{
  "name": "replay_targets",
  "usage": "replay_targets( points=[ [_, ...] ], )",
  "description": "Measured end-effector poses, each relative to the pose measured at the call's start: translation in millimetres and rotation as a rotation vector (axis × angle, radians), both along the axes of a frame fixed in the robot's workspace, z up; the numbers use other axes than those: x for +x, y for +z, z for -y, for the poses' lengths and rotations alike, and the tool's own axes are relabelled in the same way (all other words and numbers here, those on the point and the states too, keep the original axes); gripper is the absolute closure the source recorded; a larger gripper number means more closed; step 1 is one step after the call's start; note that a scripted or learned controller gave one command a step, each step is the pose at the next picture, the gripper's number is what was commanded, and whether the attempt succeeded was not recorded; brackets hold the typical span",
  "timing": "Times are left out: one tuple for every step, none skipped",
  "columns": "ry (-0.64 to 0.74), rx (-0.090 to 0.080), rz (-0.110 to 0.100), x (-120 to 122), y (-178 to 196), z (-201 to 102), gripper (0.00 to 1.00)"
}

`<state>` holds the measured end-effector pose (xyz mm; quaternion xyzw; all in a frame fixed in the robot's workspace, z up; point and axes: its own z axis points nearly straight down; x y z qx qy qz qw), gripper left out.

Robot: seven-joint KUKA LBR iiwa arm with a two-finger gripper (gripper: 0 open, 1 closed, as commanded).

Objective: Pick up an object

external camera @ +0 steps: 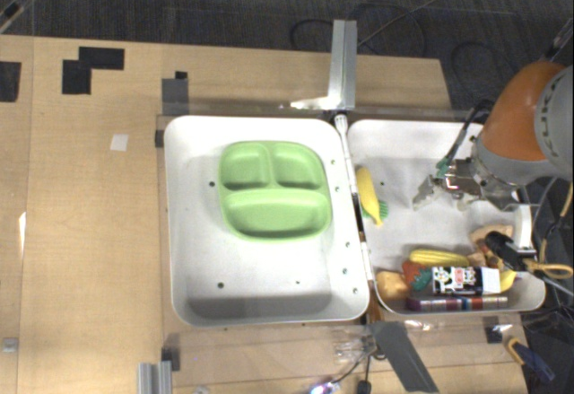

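The arm (525, 127) hangs over the right bin (395, 136) with its gripper (439, 186) above bare floor — fingers spread, nothing between them, so the pick is not yet made. The candidates lie apart from it: a corn cob (368, 195) off to its far side from the arm, and a cluttered pile with a dark bottle (457, 280) along the bin's near wall — all untouched.

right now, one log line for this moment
hand: over right white bin, nothing held | green divided plate: left white bin

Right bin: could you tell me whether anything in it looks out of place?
Nothing looks damaged. The objects are heaped against the right bin's near wall, and a yellow-green item lies apart by the divider.
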<state>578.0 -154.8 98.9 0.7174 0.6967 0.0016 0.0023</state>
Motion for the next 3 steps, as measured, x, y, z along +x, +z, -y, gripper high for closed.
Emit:
replay_targets(
  points=[
    [0.049, -0.001, 0.013, -85.9, -6.8, -36.8, 0.00],
    [0.284, -0.010, 0.020, -83.6, -6.0, -61.0, 0.00],
    [0.288, -0.002, 0.022, -81.5, 4.9, -65.5, 1.00]
  ],
)
